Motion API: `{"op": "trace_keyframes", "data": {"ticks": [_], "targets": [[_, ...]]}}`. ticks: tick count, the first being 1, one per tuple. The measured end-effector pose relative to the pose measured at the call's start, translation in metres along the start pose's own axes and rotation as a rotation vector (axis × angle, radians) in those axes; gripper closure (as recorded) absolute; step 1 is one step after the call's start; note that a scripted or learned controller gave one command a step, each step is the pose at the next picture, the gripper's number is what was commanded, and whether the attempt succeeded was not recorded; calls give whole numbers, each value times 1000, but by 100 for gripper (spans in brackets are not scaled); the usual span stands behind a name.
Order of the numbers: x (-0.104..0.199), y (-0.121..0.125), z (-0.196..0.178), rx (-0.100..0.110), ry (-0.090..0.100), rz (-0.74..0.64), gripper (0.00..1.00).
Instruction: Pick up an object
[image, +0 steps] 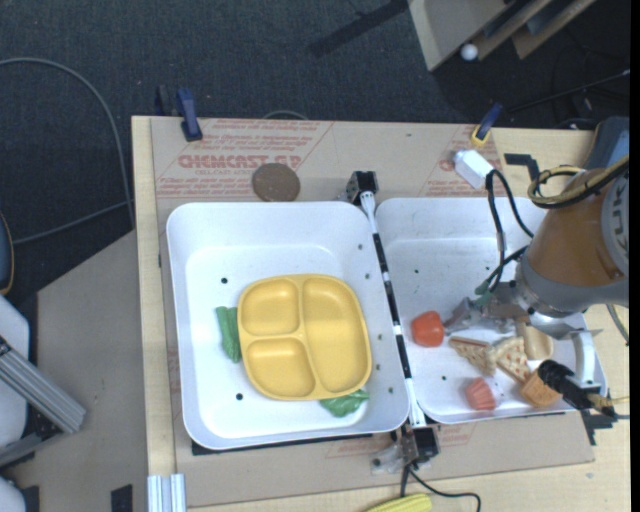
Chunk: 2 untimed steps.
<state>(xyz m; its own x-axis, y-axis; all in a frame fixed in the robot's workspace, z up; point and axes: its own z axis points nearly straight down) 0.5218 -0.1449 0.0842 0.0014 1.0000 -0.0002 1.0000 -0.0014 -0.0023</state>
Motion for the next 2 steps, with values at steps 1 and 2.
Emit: {"op": "trace_keyframes", "data": {"ticks": [1,2], "targets": [[4,-41,-4,-10,-2,-3,0],[4,-41,-13,-8,-1,-1,100]]}}
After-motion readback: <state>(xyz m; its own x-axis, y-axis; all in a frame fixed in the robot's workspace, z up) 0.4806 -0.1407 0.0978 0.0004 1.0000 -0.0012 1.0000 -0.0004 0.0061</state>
